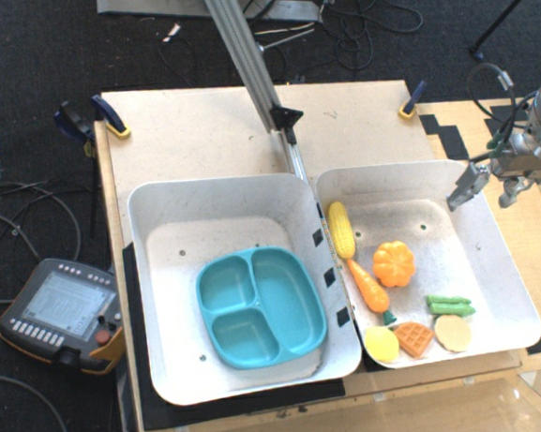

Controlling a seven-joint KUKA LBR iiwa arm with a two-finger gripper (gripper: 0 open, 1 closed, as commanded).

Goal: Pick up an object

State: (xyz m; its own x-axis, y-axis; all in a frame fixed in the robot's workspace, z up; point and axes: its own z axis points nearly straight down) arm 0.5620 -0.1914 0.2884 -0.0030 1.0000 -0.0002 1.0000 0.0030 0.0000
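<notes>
The right bin [484, 239] holds toy food: a yellow corn cob [341, 229], an orange carrot [368, 286], an orange pumpkin [393, 264], a green bean pod [449, 306], a yellow lemon [381, 344], a brown waffle [414, 339] and a tan round piece [453, 333]. My gripper [487, 191] hangs at the bin's far right edge, above the rim. Its two fingers stand apart with nothing between them. It is well to the right of and above all the food.
The left bin [153, 268] bears a blue sectioned plate [259, 306]. A slanted metal pole [247, 57] crosses the back of the bench. Clamps sit at the back corners [112, 121]. A teach pendant [63, 316] lies on the floor at the left.
</notes>
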